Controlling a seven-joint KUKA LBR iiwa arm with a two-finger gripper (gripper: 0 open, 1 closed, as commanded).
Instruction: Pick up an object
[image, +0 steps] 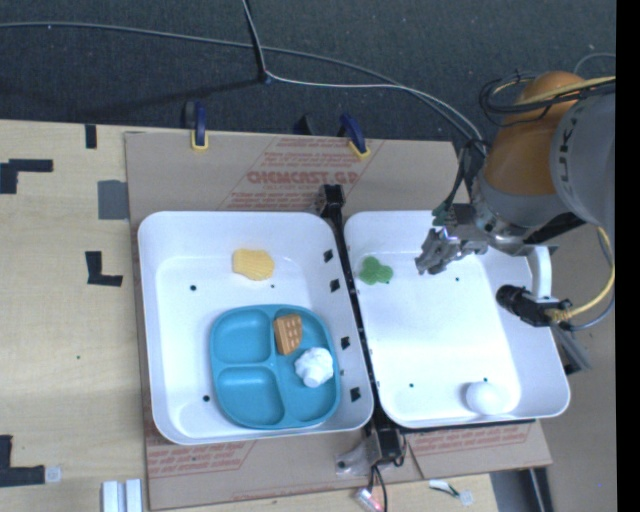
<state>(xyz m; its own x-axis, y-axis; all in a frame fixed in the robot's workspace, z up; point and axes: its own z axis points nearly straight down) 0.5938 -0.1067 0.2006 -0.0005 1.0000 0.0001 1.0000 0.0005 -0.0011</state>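
A green object (375, 270) is lying in the right bin (440, 340), near its far left corner. I am watching the gripper (432, 262) hovering just beside it, to its right; whether its fingers are apart, I cannot tell.

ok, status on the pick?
Gripper over right bin, nothing seen between fingers. Green object just beside it, untouched. Path clear.
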